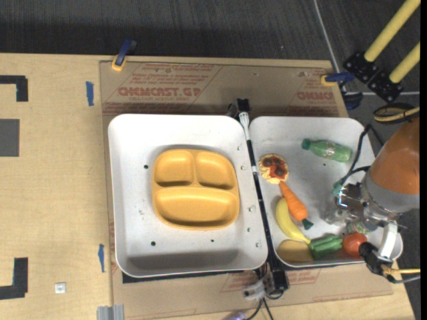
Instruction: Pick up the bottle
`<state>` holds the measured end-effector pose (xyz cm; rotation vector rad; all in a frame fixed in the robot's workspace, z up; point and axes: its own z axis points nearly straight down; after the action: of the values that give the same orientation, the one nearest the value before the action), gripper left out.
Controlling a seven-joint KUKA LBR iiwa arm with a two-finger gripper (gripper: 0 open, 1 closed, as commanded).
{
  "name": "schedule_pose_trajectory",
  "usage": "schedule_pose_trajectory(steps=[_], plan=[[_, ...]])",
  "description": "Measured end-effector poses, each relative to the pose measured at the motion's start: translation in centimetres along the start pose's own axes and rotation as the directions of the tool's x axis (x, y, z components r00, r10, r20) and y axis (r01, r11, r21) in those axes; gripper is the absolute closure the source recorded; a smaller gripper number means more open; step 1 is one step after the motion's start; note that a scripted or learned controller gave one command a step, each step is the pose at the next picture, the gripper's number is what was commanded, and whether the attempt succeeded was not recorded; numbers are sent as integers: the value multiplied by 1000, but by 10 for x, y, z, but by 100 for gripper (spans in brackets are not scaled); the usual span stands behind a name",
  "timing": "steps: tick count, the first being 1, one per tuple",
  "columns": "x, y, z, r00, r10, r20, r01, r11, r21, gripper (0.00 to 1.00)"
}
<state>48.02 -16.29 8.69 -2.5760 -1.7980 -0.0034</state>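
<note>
The bottle [327, 150] is green with a pale label and lies on its side at the far right of the right bin [303, 127], its cap pointing left. My gripper [343, 209] hangs low over the near right part of that bin, well nearer the camera than the bottle and apart from it. It sits just above a red tomato [354, 243] and a green vegetable [325, 245]. The grey arm with its orange band [400, 169] covers the bin's right wall.
The right bin also holds a pizza slice [273, 167], a carrot [293, 203], a banana [287, 222] and a tan piece [292, 250]. A yellow divided plate [196, 187] lies in the left bin [127, 199]. Cables run by the bench's right edge.
</note>
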Motion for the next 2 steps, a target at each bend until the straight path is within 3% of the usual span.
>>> schedule_pose_trajectory(steps=[1, 2], plan=[[10, 1, -1, 1000, -11, -16, 11, 1000, 0, 0], [58, 50, -109, 974, -225, 2, 225, 974, 0, 0]])
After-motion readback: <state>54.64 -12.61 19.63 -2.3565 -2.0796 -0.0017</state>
